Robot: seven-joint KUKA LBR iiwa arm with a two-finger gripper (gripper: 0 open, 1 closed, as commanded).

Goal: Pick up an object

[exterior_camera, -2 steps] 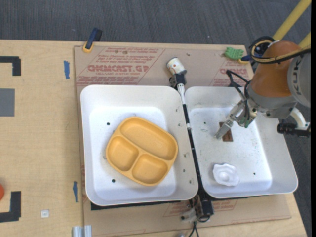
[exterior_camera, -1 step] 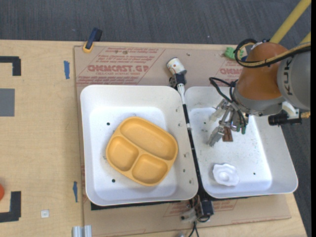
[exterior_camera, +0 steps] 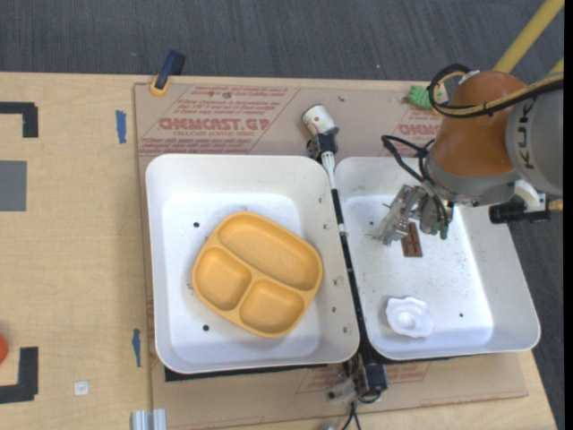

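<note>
I see the arm (exterior_camera: 501, 124) reaching in from the right edge of the bench, its grey body crossing the far right corner of the right bin (exterior_camera: 466, 330) and the orange band (exterior_camera: 474, 124) sitting above the wrist. The wrist points down into that bin, with black and yellow cables looping over the top of the band. The gripper (exterior_camera: 407, 227) hangs low over the far half of the right bin, near its far wall, and looks tilted toward the divider between the two bins. I cannot tell how its pincer is set: the metal parts blur together from my angle, and there is a small brownish piece at the tip that I cannot identify as a held thing or as part of the tool.

The only loose thing I see in the right bin is a small white object (exterior_camera: 408, 317), lumpy and crumpled-looking, lying near the bin's near edge, toward its left side. It is well apart from the gripper.

In the left bin (exterior_camera: 179, 195) a yellow plate (exterior_camera: 258, 272) with three compartments lies flat in the middle, turned at an angle to the walls.

The cardboard sheet (exterior_camera: 224, 119) under the bins carries red print, upside down from my view, that reads as "CHEMCAST GP"; the smaller lines are too fine to read. Part of a dark "KU" shows on the arm's grey body at the right edge.
</note>
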